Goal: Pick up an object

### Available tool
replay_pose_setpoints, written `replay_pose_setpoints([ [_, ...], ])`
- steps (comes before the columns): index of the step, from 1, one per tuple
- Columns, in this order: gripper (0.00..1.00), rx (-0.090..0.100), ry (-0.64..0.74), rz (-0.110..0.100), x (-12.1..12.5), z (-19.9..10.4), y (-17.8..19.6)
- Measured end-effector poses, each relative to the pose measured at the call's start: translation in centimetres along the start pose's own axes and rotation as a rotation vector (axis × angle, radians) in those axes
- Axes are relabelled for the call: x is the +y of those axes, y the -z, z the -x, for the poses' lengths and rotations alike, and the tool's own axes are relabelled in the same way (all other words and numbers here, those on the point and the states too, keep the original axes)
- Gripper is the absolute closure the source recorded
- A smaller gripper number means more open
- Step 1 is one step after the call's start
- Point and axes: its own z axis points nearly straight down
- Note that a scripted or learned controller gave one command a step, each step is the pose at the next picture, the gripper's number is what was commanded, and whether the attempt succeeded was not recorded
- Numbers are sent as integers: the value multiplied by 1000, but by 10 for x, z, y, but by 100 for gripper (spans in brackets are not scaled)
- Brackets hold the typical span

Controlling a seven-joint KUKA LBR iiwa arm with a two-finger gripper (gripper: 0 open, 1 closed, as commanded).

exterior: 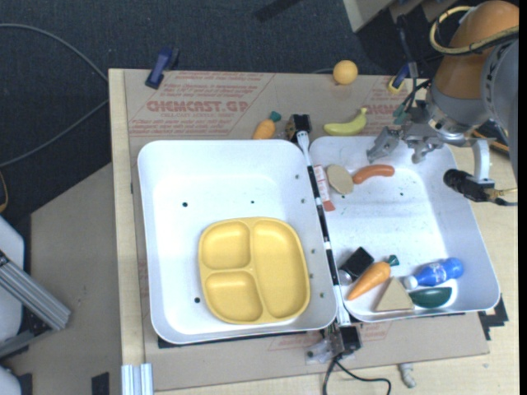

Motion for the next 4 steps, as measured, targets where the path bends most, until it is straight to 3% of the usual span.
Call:
replay_pose_setpoints([
  [1, 0, 2, -1, -6, -109, -37, 5],
  [2, 0, 2, -1, -6, -189, -39, -26],
  [3, 0, 2, -1, -4, -162, -3, -53],
  [4, 0, 1, 0, -3, -183, -35, 28],
])
